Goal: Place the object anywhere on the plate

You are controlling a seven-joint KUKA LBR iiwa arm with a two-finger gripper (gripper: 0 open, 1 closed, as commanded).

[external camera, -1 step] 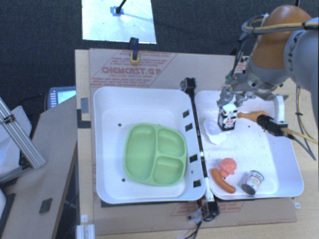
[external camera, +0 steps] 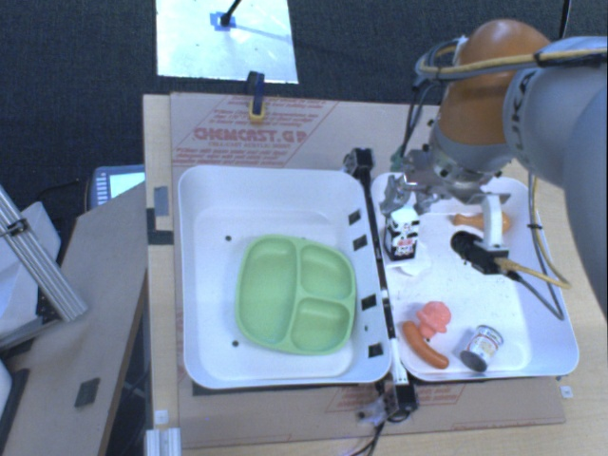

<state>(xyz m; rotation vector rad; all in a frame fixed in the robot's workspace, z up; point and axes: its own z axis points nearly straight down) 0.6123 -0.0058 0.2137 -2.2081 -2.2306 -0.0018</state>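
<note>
Two bins side by side — green plate (external camera: 294, 295) in the left one. Gripper (external camera: 404, 209) over the right bin, fingers pinching a black-and-white carton (external camera: 403, 235) near the divider (external camera: 372, 264). Risk: a shallow grip lets the carton slip mid-transfer, or it clips the divider.

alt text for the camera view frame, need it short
A grey and orange robot arm reaches from the right over the right bin, its gripper just above a small black-and-white carton. A green divided plate lies in the left bin; a hot dog, pink toy and can sit nearby.
</note>
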